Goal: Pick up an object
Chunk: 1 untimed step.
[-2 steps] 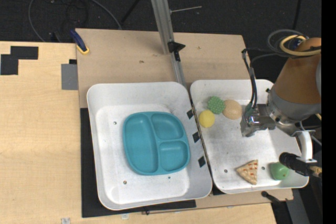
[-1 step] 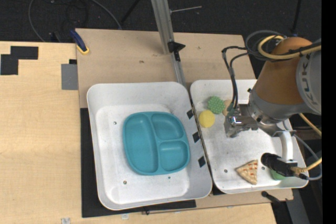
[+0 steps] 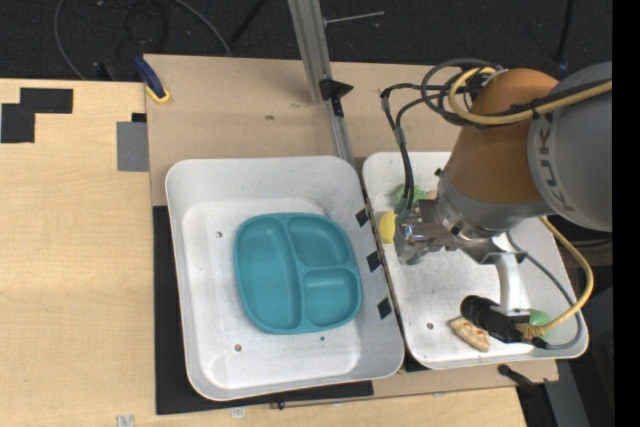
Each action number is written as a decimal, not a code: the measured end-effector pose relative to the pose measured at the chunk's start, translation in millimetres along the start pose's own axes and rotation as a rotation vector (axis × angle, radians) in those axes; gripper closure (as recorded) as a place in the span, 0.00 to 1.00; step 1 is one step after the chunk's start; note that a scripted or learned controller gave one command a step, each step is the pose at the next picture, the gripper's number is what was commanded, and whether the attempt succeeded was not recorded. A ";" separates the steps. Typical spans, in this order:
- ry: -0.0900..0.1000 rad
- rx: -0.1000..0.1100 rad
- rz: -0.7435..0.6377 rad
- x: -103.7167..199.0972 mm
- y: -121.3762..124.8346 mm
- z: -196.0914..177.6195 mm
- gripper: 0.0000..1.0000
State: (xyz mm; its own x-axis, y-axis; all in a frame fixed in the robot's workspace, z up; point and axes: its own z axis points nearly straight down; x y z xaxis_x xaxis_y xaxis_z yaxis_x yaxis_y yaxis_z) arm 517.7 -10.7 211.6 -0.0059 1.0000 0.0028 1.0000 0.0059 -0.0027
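Bending over the right bin (image 3: 440, 307), arm (image 3: 500, 150) aims end effector (image 3: 412, 240) downward.

1. Side by side on desk (image 3: 240, 105): left bin (image 3: 200, 205), right bin (image 3: 440, 295), rims nearly touching.
2. In middle of left bin: divided tray (image 3: 295, 270).
3. Over left part of right bin: gripper (image 3: 412, 240).
4. In right bin, by front edge: small object (image 3: 470, 332).
5. Behind the bins, above the gap between them: upright post (image 3: 305, 25).
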 end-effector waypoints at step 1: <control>-0.001 0.000 0.001 55.6 2.5 -14.5 1.00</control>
State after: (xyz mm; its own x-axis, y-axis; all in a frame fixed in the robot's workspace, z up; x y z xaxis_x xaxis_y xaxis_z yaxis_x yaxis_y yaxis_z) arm 519.9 44.9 226.2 -0.0053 1.0000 0.0013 1.0000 0.0053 -0.0025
